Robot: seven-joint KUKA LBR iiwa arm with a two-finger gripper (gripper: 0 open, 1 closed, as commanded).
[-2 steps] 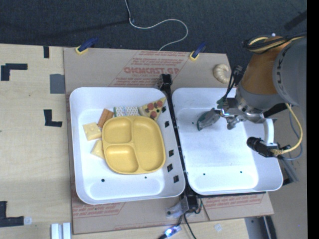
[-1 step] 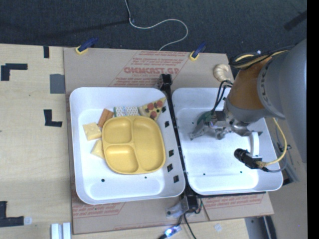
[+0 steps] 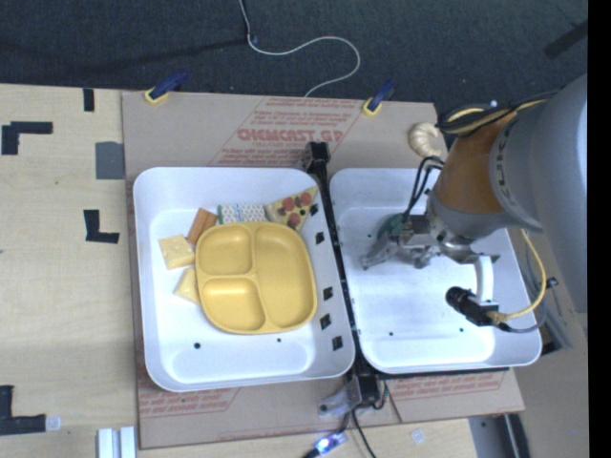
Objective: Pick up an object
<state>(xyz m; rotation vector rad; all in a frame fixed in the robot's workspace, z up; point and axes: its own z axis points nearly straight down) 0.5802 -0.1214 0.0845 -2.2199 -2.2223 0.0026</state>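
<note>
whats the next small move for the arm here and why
Probably travel left over the divider toward the left bin: the gripper sits low in the right bin, while the yellow tray and small flat pieces lie in the left one.

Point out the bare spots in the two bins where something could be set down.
Left bin: a bare strip along its near edge, below the yellow divided plate; its far half is crowded with small items around the plate. Right bin: bare floor near its front edge, below the gripper.
</note>
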